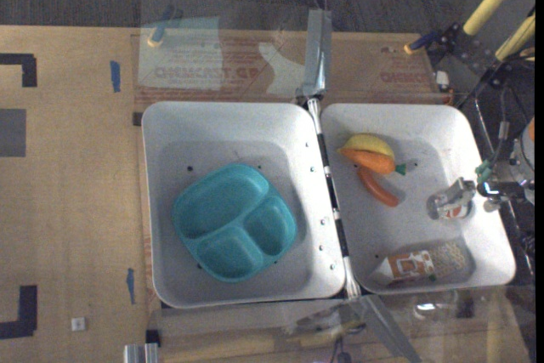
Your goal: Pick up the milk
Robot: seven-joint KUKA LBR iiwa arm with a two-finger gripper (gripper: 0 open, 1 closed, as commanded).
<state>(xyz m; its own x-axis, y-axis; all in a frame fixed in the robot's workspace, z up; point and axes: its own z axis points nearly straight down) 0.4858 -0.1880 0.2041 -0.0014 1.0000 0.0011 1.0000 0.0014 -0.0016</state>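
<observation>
Gripper [452, 201] over the right bin [442, 119], milk carton [422, 263] lying flat near that bin's front wall.

Seen from above: fingers too blurred to judge, whether open or shut impossible to tell; nothing seen held. Hovered just behind the carton, apart from it. Carrot [371, 160], banana [369, 143] and sausage [378, 186] clustered at rear left. Teal divided plate [235, 222] in the left bin [161, 183].

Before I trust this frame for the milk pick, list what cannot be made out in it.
- Gripper, camera view: small and blurred; whether it is open or shut cannot be told.
- Arm: cut off by the right edge of the picture.
- Milk carton, lying near the right bin's front wall: label print too small to read.
- Yellow item: partly covered by the carrot, so its kind is unclear.
</observation>
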